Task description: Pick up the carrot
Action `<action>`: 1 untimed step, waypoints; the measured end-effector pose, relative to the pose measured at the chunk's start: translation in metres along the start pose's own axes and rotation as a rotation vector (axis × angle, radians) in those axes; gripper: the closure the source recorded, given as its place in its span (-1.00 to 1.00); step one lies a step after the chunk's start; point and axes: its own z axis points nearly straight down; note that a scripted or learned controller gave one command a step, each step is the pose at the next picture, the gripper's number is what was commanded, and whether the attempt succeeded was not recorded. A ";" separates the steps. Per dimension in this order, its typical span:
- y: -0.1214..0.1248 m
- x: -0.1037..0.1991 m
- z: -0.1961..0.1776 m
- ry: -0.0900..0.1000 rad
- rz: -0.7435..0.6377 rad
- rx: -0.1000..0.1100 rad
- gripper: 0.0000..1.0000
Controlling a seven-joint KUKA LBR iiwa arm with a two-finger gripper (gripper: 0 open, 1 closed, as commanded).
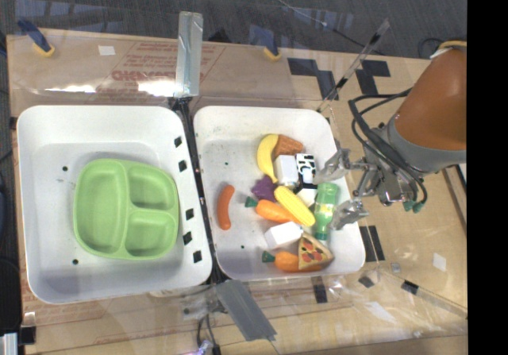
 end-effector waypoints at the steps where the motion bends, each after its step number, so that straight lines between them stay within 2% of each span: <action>1: 0.060 -0.006 0.157 -0.004 -0.163 -0.001 -1.00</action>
